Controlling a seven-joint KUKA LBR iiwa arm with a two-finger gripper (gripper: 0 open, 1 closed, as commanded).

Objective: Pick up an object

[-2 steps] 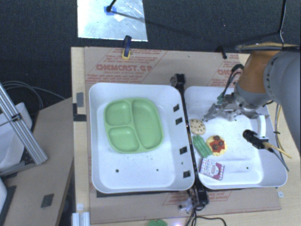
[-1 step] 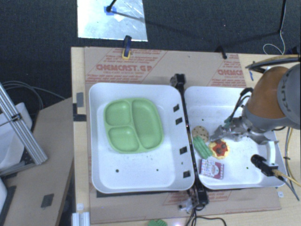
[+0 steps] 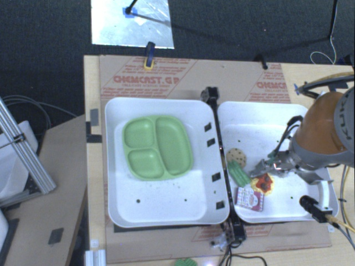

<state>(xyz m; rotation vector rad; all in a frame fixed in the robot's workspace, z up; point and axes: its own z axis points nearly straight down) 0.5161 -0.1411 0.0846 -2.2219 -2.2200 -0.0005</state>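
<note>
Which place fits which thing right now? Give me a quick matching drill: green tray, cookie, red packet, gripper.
Things:
1. green tray
2. cookie
3. red packet
4. gripper

Places:
A. right bin, near its front edge
B. above the red and yellow toy, right bin
C. left bin
D. right bin, by the divider, just behind the green pod

Pairs: 1-C, 2-D, 3-A, 4-B
</note>
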